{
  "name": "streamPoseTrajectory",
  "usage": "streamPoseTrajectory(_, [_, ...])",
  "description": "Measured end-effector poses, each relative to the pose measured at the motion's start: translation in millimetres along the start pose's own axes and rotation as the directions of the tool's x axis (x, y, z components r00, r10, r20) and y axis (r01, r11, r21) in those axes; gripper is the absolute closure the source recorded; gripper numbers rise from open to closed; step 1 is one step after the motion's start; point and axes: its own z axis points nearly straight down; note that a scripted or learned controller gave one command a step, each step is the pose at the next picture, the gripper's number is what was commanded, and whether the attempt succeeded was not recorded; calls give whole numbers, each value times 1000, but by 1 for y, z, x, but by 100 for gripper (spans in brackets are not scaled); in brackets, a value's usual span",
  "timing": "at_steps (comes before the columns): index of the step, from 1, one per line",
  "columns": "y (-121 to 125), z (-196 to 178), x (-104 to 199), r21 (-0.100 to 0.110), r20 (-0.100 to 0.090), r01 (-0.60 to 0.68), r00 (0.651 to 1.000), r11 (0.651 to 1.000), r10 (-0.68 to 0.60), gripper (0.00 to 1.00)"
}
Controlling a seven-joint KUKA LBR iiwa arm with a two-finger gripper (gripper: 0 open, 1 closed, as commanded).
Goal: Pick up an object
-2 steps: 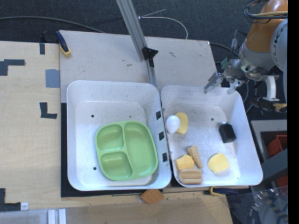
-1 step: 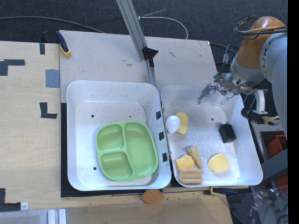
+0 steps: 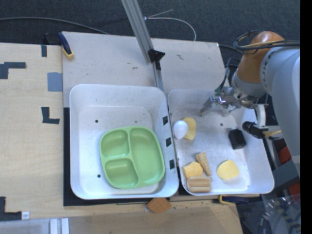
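The gripper (image 3: 218, 103) is hovering at twelve o'clock in the right bin (image 3: 258, 179), its grip unreadable. The toy food — white egg (image 3: 180, 129), cone (image 3: 203, 163), yellow pieces — is sitting well apart, toward six and nine o'clock; a straight descent is risking bare floor. The left bin (image 3: 78, 130) is holding a green divided plate (image 3: 131, 156).

The arm (image 3: 273, 67) runs out of frame at the right edge, its base unseen. The gripper (image 3: 220, 101) is too small and blurred to tell how its fingers stand. An orange object (image 3: 158, 205) lies half tucked beneath the left bin's (image 3: 78, 130) front rim, its identity unclear.
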Motion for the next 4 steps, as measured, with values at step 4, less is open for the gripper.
streamPoseTrajectory(4, [13,-127,11,-6,0,-1,1000,1000,1,100])
